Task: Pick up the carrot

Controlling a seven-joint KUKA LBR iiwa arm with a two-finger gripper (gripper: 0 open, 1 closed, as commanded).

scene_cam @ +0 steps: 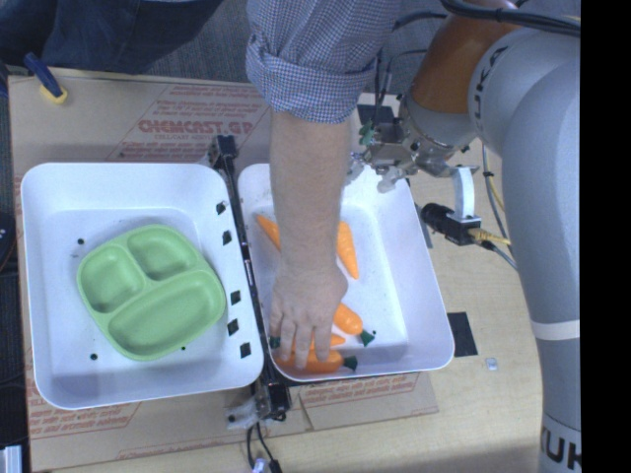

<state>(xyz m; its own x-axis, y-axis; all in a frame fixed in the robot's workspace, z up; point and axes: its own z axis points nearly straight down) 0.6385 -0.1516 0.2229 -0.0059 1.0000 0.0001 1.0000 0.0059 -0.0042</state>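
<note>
person's forearm (308,205) and hand (306,313) blocking the right bin (419,294), covering carrots (347,249)

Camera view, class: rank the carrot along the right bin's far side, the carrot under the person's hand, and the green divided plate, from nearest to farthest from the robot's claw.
1. Carrot along the right bin's far side: just below the claw, right bin.
2. Carrot under the person's hand: right bin's near edge.
3. Green divided plate: left bin, farthest.
</note>
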